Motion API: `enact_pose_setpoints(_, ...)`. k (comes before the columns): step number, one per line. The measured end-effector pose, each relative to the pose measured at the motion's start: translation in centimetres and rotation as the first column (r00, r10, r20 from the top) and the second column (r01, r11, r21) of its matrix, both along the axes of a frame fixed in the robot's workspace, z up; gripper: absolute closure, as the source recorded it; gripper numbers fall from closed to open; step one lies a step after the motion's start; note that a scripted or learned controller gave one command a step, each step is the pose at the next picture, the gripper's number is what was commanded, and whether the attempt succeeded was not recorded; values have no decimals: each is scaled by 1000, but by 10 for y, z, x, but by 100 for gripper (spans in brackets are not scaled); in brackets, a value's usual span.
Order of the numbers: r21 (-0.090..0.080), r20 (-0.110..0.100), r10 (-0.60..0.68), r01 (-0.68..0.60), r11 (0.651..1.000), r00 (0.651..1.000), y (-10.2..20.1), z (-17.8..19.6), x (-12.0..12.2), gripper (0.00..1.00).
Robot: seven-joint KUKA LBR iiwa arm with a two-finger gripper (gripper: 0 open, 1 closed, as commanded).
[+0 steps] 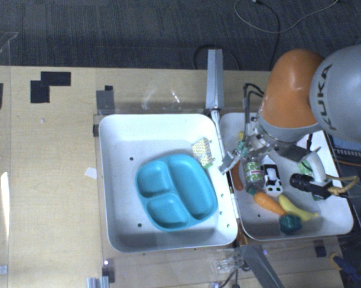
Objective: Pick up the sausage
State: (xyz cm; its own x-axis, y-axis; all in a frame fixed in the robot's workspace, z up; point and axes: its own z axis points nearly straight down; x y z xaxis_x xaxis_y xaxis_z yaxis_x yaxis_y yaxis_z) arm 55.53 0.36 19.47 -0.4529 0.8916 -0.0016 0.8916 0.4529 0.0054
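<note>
The sausage point(237, 179) is a short reddish-brown piece lying against the left wall of the right bin point(337, 223). My gripper point(233, 160) hangs just above the sausage's far end, low over the divide between the two bins. The grey arm with its orange band point(291, 89) covers the back of the right bin. From this view I see nothing held in the gripper.
Beside the sausage lie a small green bottle point(252, 172), a black-and-white toy point(272, 178), a carrot point(269, 203), a banana point(296, 207) and a teal object point(290, 224). The left bin point(119, 172) holds a blue divided plate point(176, 191) and a yellow-green piece point(202, 150).
</note>
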Motion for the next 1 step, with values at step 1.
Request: enact_pose_setpoints(1, 0, -1, -11, 11, 1000, 1000, -35, -10, -67, 0)
